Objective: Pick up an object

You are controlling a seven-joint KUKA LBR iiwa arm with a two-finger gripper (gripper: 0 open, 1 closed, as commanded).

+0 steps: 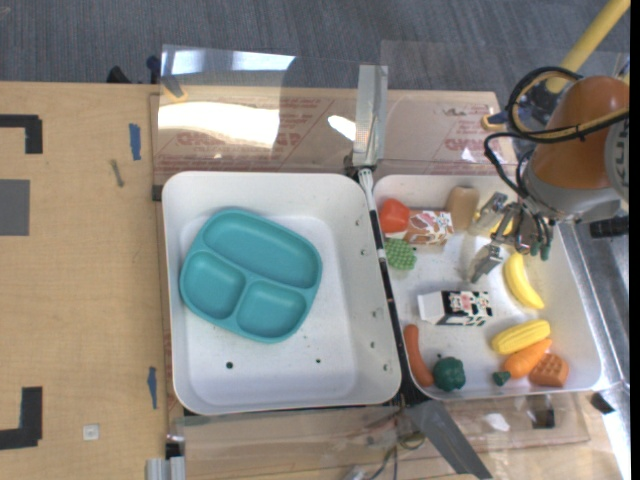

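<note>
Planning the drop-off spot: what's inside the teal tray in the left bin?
The teal tray in the left bin shows three bare compartments, nothing in them. Whatever lies under it is covered.

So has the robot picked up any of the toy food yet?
Not yet, it seems. Nothing looks lifted: the banana, milk carton and corn all lie in the right bin. The gripper hangs low over that bin, between the banana and carton. The grab and lift remain.

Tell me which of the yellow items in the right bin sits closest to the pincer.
The banana, lying just below and right of the pincer. The other yellow piece, the corn cob, lies farther down, above the orange carrot.
</note>
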